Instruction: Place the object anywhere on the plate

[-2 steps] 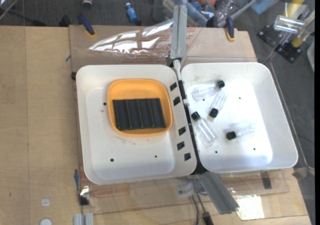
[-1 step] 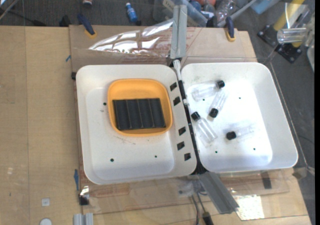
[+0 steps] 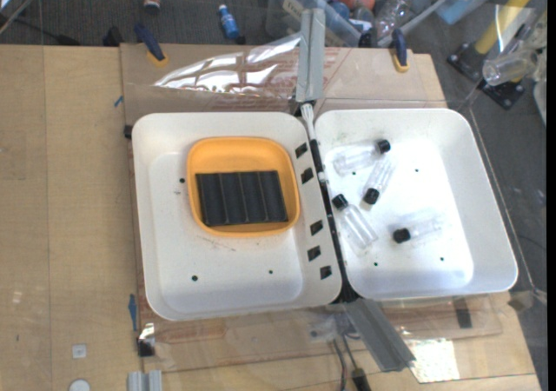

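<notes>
Before the pick: four clear vials (image 3: 375, 182) lie in the right bin (image 3: 486, 198).
I cannot tell my fingers' state; next I must grasp one for the orange plate (image 3: 200, 163).

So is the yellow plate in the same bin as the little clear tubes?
No, the yellow plate sits in the left white bin; the clear black-capped tubes lie in the right one.

Quick count from where I'm standing: two white bins, left bin (image 3: 165, 285) and right bin (image 3: 486, 207). One orange plate (image 3: 201, 157) with one black ridged block (image 3: 241, 198) on it. Four clear vials with black caps: (image 3: 360, 155), (image 3: 376, 182), (image 3: 352, 220), (image 3: 417, 229).
</notes>
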Robot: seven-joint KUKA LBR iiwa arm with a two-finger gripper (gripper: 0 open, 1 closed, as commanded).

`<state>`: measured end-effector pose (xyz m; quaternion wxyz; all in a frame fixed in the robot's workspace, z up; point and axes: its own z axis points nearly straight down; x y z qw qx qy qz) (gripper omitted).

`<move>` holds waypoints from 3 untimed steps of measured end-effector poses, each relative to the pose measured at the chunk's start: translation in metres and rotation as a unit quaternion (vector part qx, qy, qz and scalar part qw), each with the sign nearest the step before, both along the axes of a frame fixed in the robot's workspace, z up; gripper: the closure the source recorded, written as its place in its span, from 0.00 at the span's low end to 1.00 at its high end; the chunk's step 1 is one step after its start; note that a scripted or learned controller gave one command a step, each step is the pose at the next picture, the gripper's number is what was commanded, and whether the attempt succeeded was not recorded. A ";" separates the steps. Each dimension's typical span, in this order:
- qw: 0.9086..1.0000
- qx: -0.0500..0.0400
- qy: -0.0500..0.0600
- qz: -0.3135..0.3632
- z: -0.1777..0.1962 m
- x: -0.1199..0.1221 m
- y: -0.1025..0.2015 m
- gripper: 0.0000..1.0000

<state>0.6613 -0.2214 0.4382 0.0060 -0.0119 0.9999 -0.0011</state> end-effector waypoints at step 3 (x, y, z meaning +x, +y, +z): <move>0.868 -0.005 0.000 0.496 0.000 0.007 0.000 1.00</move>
